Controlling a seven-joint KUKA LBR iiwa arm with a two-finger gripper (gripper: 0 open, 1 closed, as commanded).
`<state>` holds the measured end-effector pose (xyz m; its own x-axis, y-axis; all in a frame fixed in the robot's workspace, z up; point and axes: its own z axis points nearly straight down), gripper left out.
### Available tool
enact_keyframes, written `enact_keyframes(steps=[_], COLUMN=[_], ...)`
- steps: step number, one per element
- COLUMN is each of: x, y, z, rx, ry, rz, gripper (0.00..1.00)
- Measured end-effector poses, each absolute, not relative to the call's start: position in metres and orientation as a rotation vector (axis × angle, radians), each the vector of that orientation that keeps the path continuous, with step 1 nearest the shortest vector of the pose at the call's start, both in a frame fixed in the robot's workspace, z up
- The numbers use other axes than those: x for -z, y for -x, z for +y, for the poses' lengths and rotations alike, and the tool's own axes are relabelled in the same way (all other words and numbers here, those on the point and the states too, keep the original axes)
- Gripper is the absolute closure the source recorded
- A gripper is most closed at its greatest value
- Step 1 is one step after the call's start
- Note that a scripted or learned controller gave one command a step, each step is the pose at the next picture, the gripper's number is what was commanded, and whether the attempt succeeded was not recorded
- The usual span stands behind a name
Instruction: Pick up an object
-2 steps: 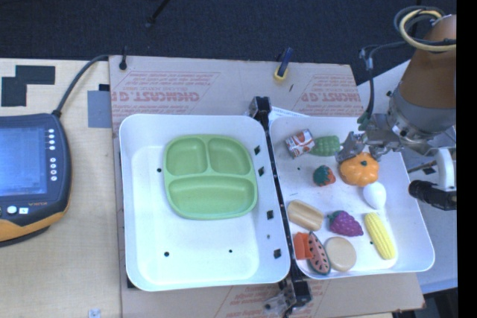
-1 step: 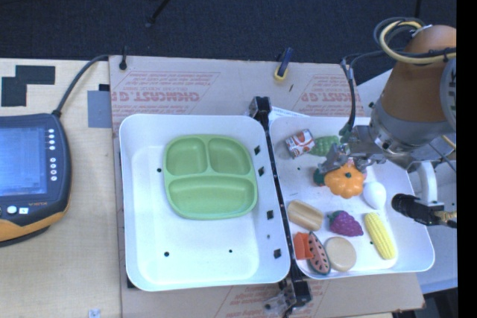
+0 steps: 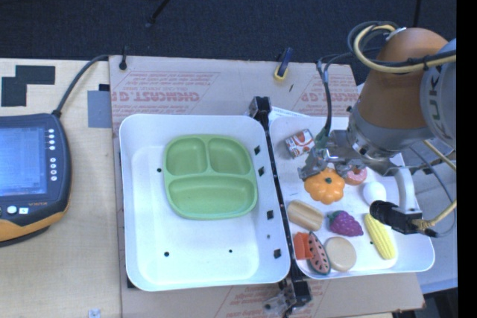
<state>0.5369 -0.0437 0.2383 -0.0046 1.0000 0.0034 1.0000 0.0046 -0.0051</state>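
Note:
The right bin (image 3: 417, 258) holds several toy foods. An orange pumpkin (image 3: 326, 188) lies near its middle, with my gripper (image 3: 322, 162) right above and touching its top side. A small can (image 3: 299, 143) lies just left of the gripper. A pink doughnut (image 3: 355, 176) and a white egg (image 3: 374, 192) sit to the right of the pumpkin. In front lie a bread roll (image 3: 305, 215), purple grapes (image 3: 344, 223), a corn cob (image 3: 380, 236), a watermelon slice (image 3: 317, 253) and a tan biscuit (image 3: 342, 254). The arm (image 3: 399, 89) covers the bin's far right part.
The left bin (image 3: 141, 249) holds a green divided plate (image 3: 209, 176). A tablet-like pendant (image 3: 30, 171) lies on the bench at far left. A black divider (image 3: 270, 182) separates the bins. Cables hang near the arm at right.

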Motion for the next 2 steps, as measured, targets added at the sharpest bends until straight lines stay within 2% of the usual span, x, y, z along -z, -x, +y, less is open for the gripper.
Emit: enact_keyframes(steps=[1,2], x=[-0.242,-0.239], y=[-0.526,-0.504], z=[0.007,0.055], rx=[-0.003,-0.006], ry=[2.212,2.213], rz=[-2.222,-2.221], gripper=[1.0,1.0])
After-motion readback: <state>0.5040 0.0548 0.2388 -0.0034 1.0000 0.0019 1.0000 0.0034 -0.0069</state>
